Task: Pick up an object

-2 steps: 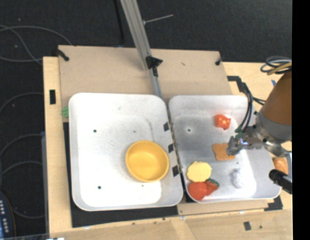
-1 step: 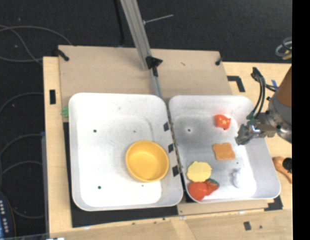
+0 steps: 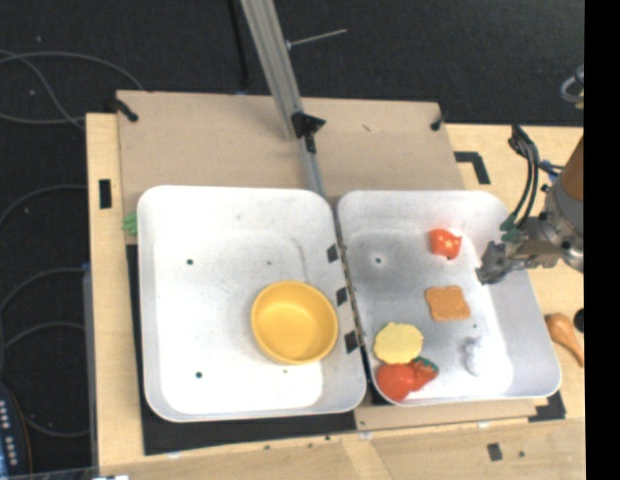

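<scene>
1. Gripper [image 3: 493,265] is hanging over the right bin [image 3: 390,218] at its right edge; can't tell how the jaws are standing, too dark and small.
2. Nothing is showing between them.
3. Orange toast slice [image 3: 448,304] is lying just left & near of gripper, apart from it.
4. Small red tomato [image 3: 445,242] is sitting left & far of gripper.
5. Yellow round piece [image 3: 398,343] is touching a red strawberry-like toy [image 3: 400,379] at bin's near edge; pale grey item [image 3: 472,355] is lying to their right.
6. Yellow bowl [image 3: 294,321] is sitting upright in left bin [image 3: 190,238], near-right part.
</scene>
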